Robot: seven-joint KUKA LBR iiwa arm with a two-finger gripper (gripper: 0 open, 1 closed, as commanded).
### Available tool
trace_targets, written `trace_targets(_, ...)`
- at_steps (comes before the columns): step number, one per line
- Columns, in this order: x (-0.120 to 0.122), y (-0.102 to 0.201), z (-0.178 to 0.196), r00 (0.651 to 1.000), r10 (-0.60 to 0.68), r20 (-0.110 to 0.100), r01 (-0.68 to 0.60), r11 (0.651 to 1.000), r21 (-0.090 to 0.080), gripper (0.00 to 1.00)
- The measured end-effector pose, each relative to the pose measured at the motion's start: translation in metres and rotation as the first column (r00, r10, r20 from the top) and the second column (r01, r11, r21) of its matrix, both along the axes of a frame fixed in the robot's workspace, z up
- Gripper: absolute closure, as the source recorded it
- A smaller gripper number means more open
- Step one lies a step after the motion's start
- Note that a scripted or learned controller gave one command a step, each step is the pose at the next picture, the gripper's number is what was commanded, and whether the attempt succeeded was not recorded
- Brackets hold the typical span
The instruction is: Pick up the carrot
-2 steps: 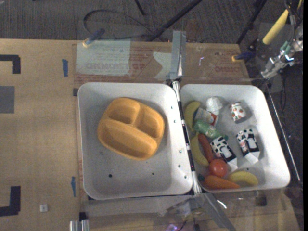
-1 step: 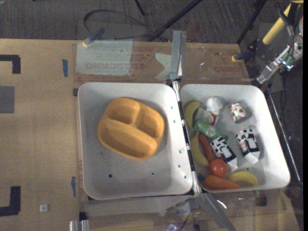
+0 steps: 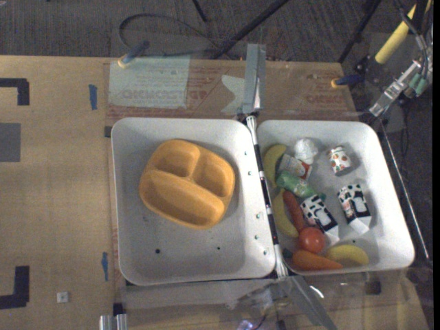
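I'm lining up on the carrot (image 3: 315, 260) at the right bin's (image 3: 393, 215) six o'clock, avoiding the touching tomato (image 3: 311, 239); I cannot tell the gripper's (image 3: 397, 91) state.

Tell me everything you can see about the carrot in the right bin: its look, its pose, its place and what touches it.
The carrot is orange, smooth and slightly glossy, so it looks like a plastic toy. It tapers toward one end and lies flat, nearly parallel to the front wall of the right bin, in that bin's front left corner. A red tomato sits right behind it and seems to touch it. A yellow banana lies at its right end, close or touching; I cannot tell which.
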State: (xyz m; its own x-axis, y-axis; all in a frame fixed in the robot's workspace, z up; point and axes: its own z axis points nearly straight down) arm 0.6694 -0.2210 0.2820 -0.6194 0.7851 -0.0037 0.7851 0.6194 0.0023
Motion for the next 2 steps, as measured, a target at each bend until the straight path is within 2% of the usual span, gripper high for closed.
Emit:
trace_targets(1,-0.001,0.0,0.05,0.995,0.104,0.002,-0.104,0.995,-0.001,1.0)
trace_targets(2,-0.023,-0.001,0.113,0.987,0.158,0.002,-0.158,0.987,-0.002,1.0)
